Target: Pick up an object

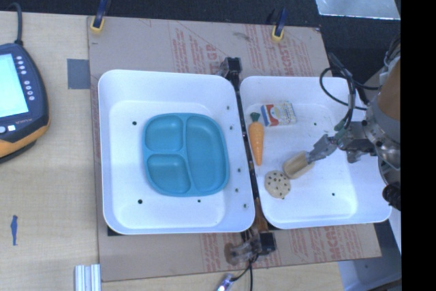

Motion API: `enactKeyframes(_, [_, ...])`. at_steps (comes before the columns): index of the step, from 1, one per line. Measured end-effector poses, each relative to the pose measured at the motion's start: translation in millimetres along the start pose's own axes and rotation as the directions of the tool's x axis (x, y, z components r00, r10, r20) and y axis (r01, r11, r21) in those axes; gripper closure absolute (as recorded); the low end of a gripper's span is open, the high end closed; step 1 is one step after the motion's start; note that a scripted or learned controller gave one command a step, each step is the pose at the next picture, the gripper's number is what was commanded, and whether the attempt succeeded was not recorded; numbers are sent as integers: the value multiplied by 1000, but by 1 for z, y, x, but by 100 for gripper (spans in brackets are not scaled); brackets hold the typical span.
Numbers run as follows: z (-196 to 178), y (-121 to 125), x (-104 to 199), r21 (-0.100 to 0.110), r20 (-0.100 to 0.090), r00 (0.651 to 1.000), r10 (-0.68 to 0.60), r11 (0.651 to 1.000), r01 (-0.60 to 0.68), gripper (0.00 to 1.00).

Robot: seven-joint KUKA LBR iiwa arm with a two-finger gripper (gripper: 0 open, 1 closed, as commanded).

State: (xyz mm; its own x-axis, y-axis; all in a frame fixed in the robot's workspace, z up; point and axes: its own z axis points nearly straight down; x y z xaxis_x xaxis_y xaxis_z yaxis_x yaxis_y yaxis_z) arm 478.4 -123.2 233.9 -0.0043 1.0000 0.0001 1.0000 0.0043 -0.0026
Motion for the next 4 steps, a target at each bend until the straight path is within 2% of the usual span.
enactKeyframes(1, [113,30,30,3,0,1000,-1,1000,1,0])
enactKeyframes(2, [141,52,24,-3,2,1000,-1,1000,1,0])
enactKeyframes(3, [141,110,0,-3,1,1000,0,1000,0,0])
enactKeyframes(4, [140,179,15,-2,0,1000,1,1000,-1,0])
